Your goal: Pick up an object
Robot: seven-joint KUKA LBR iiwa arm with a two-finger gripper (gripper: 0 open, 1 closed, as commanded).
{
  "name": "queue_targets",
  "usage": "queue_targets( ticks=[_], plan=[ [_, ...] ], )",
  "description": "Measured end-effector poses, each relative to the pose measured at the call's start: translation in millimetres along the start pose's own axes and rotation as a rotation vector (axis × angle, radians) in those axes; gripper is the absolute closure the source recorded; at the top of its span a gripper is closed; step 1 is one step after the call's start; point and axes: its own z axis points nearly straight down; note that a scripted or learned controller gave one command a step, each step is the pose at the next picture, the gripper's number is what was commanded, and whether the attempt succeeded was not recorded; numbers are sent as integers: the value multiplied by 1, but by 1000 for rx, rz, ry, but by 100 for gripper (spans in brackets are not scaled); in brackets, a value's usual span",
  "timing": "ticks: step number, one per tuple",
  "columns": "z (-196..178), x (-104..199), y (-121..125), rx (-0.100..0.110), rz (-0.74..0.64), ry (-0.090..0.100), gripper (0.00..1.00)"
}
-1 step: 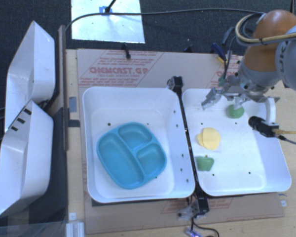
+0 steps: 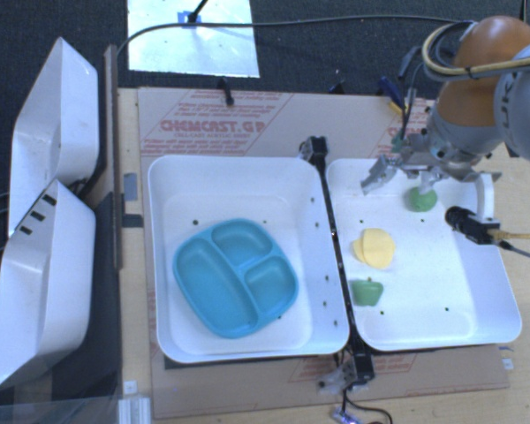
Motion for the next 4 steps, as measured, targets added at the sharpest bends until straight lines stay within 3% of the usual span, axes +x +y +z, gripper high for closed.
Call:
queue_targets(
  ticks=[2,3,4],
  plan=[
    [117,3,-1,4,1,0,0],
    [105,2,0,1,1,0,100],
    [60,-5,5,-3,1,-1,100]
  ],
)
